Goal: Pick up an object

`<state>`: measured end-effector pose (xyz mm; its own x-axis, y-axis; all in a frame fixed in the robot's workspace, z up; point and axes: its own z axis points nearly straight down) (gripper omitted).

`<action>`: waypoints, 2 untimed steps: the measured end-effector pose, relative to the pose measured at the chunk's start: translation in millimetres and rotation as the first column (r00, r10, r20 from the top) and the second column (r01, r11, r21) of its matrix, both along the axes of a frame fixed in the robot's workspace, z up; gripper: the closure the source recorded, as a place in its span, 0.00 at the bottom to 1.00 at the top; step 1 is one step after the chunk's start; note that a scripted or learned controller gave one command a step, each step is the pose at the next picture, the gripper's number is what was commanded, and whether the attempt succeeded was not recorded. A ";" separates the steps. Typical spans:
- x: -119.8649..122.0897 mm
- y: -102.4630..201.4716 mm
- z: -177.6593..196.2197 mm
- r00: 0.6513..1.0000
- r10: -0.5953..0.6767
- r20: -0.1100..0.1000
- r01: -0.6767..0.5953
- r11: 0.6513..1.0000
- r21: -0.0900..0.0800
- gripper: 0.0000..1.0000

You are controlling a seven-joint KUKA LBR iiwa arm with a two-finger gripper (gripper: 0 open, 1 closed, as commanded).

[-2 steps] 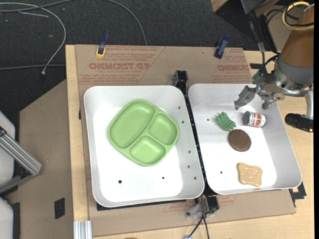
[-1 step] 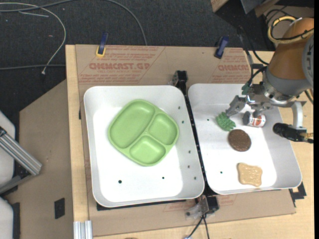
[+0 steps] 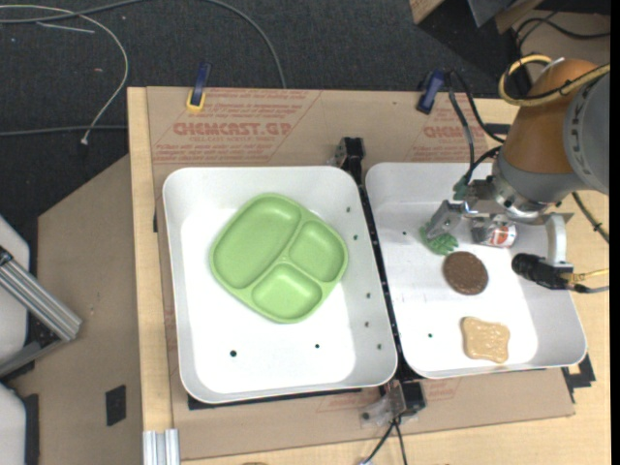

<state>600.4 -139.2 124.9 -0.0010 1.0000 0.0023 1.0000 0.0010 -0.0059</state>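
Plainly, the left bin (image 3: 184, 289) carries a green divided plate (image 3: 279, 257) at centre frame, well apart from the action. Right of centre, in the right bin (image 3: 407, 289), a small green object (image 3: 443, 243) lies beneath the gripper (image 3: 453, 219), with a brown disc (image 3: 466, 272) just below and a tan biscuit shape (image 3: 484, 338) lower still. Whether the pincer is open or closed cannot be told. The green piece looks small and low, so the grasp may well slip off or nudge the disc instead.
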 end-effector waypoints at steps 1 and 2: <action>-0.8 0.8 -42.0 1.000 -0.001 0.000 0.001 1.000 0.000 0.00; 0.8 0.7 -28.5 1.000 -0.001 0.005 0.001 1.000 0.000 1.00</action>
